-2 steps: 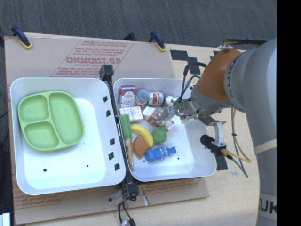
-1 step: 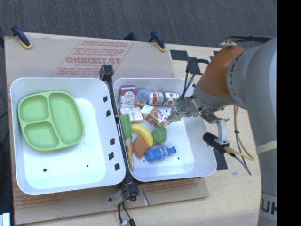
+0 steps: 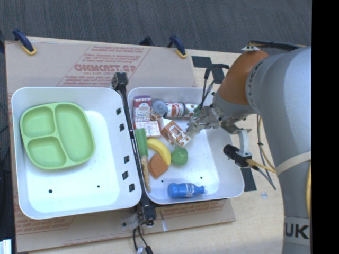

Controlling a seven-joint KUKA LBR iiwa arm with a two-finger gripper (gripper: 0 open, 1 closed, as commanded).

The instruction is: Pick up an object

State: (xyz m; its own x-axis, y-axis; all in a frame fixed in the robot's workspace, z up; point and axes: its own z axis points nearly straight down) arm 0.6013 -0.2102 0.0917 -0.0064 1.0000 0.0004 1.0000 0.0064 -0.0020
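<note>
The gripper [image 3: 197,121], its grasp state indeterminate, hovered at three o'clock of the snack carton [image 3: 175,133]: probably light, crushable, best pinched across flat faces.

From my seat the light was bright and even, falling from overhead. The white bins [image 3: 74,194] glared slightly, shadows stayed short and soft, and small labels looked blurry.

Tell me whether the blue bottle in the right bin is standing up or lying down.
Lying down. The blue bottle rests on its side on the floor of the right bin, near the front wall, cap pointing toward the arm's side.
</note>
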